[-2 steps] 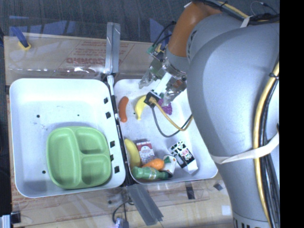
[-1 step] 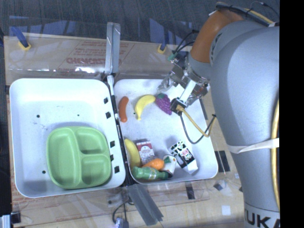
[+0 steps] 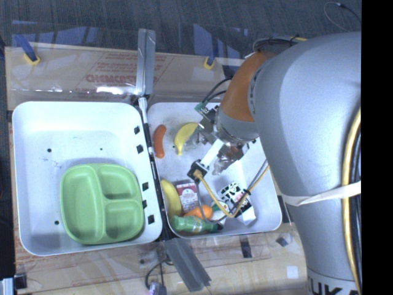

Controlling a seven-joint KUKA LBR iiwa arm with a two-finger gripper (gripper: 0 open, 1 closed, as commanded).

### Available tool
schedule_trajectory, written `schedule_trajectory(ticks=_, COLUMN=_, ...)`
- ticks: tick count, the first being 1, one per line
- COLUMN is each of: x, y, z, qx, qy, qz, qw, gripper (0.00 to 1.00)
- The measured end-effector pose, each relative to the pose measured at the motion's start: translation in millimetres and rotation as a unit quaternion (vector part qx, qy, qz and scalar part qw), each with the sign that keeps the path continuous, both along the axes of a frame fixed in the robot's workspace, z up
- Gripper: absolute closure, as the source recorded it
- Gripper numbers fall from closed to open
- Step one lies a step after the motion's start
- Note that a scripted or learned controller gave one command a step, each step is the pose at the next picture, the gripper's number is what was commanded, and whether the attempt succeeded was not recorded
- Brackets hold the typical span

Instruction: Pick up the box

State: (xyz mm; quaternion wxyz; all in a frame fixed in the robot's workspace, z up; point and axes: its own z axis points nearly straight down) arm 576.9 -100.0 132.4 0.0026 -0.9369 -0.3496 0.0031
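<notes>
So, going left to right: we're looking at the left bin (image 3: 24, 165), which is holding just a green divided plate (image 3: 101, 201) toward its near side. Nothing for the task is happening over there.

The right bin (image 3: 167, 112) is where it's all sitting. Along its left side we're seeing a reddish sausage (image 3: 159, 141), and just right of that a banana (image 3: 184, 137) at the far end. Nearer to us a second banana (image 3: 170, 196) is lying against the left wall, and the small red box (image 3: 188, 196) is sitting right beside it, flat on the bin floor. We're taking that as the box to grab. Just near of it an orange fruit (image 3: 202, 212) and a green bottle (image 3: 195, 225) are crowding the near edge, and a black-and-white carton (image 3: 231, 193) is lying further right.

The gripper (image 3: 226, 157) is hanging over the middle of that bin, right of and a bit beyond the box, with the big grey arm (image 3: 307, 134) coming in from the right. We're honestly not able to tell how far open the claw is from this angle, and we're not seeing anything in it.

So we're calling it early days: the box is not lifted and not gripped. The approach, the grasp and the lift are all left.
</notes>
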Motion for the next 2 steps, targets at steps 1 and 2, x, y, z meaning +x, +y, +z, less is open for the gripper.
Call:
schedule_trajectory(ticks=1, x=50, y=0, z=40, qx=-0.0005, qy=-0.002, qz=-0.011, qw=0.9999, gripper=0.0)
schedule_trajectory(ticks=2, x=74, y=-3, z=42, qx=-0.0011, qy=-0.002, qz=-0.078, qw=0.9969, gripper=0.0)
